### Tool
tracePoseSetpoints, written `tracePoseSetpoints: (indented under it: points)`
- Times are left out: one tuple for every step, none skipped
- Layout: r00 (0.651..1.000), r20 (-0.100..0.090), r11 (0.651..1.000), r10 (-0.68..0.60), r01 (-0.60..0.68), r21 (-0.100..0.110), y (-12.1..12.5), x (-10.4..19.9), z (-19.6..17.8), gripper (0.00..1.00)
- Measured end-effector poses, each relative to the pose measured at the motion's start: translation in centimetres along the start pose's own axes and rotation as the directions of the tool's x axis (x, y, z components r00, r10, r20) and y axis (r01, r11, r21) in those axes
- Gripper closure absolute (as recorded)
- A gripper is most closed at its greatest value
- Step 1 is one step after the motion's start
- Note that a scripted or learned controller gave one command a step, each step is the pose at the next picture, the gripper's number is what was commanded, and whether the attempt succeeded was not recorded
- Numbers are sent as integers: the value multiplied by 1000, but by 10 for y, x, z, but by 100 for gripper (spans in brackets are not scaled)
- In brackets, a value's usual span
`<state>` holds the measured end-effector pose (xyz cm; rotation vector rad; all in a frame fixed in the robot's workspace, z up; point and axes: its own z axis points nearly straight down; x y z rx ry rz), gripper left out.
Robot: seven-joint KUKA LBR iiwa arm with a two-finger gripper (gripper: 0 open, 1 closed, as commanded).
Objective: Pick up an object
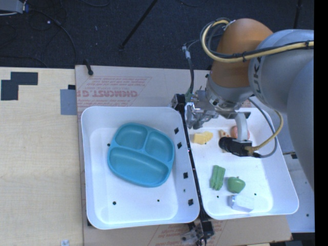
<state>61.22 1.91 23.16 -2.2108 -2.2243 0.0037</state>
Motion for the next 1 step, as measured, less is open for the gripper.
tracePoseSetpoints:
  points:
    - [1000,1,1000,1,-1,-2,0,47,-4,100]
